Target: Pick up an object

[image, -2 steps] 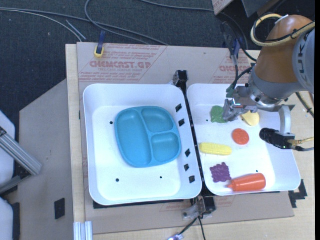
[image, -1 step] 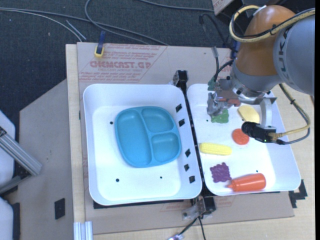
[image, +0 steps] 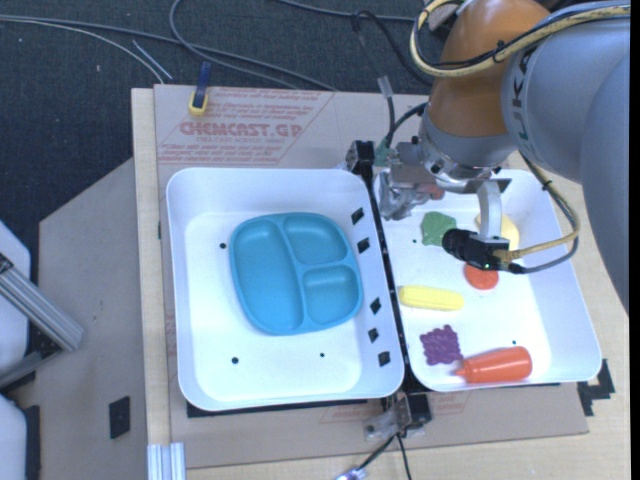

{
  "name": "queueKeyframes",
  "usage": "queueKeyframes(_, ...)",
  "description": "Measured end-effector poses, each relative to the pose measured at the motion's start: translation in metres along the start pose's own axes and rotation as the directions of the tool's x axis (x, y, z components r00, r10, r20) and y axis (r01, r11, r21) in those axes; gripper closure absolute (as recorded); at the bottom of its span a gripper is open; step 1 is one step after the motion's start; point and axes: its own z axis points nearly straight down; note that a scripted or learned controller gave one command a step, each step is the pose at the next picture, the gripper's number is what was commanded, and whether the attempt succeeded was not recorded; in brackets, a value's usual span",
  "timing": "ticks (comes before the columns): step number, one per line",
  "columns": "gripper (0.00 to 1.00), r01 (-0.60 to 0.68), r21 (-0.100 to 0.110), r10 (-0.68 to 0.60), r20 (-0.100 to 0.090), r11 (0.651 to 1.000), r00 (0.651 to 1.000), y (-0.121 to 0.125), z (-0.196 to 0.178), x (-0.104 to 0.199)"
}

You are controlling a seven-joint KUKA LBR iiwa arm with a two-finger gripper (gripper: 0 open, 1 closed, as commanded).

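From the overhead camera, you're looking down on two white bins side by side on the tabletop [image: 250,118]. The left bin [image: 200,298] carries a blue divided tray [image: 295,271], lying flat near its middle. The right bin [image: 560,308] has your pickable pieces: a green piece [image: 436,228] near the upper middle, a yellow corn cob [image: 431,297] lying crosswise below it, a purple grape bunch [image: 441,345] lower still, and an orange carrot [image: 496,365] at the near edge, just beside the grapes. There's a red piece [image: 482,277] right of the corn, and a bit of yellow [image: 510,232] peeking out by the wrist hardware.

Your arm comes in from the right, orange band on top, and the hand [image: 398,196] sits low over the upper left corner of the right bin, close to the divider between the bins. The green piece lies just to its right, near but not between the fingers. Whether the hand is spread or pressed together, you can't tell from this angle.
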Motion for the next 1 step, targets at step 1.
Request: queueKeyframes(1, 1.00, -0.001, 0.002, 0.001, 0.001, 1.000, 1.000, 0.0038, 0.0109, 0.0575)
